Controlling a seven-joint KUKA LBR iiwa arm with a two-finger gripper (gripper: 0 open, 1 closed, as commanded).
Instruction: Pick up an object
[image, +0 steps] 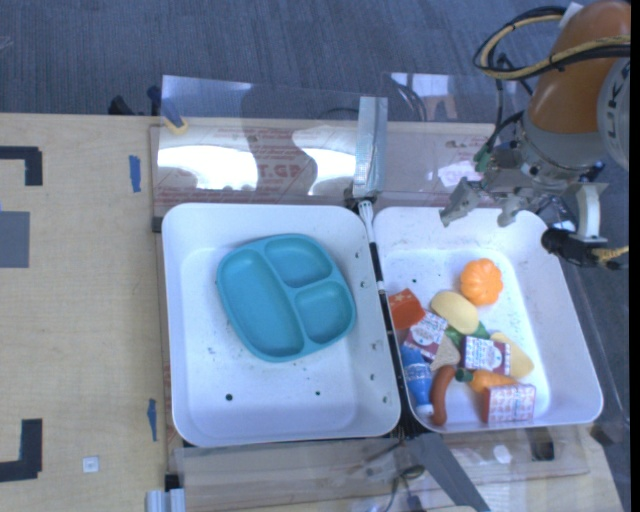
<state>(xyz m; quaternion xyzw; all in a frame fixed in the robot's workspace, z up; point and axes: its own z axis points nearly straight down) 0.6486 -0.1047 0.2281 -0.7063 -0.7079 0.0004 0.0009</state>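
Pale wood forms the worktop (70, 300), which carries two white bins side by side. A blue divided plate (287, 295) lies in the left bin (200, 400). Toy food, including an orange (481, 281), a yellow lemon-like piece (455, 310) and small cartons, crowds the right bin (570, 380). Above that bin's far edge hangs the claw (487, 207), fingers spread apart, gripping nothing.

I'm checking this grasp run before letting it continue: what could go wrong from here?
The toy foods are heaped together in the right white bin, so the gripper may pinch two or none. The round orange fruit could roll away when touched. Items near the bin's left wall, like the red packet, leave little finger room.
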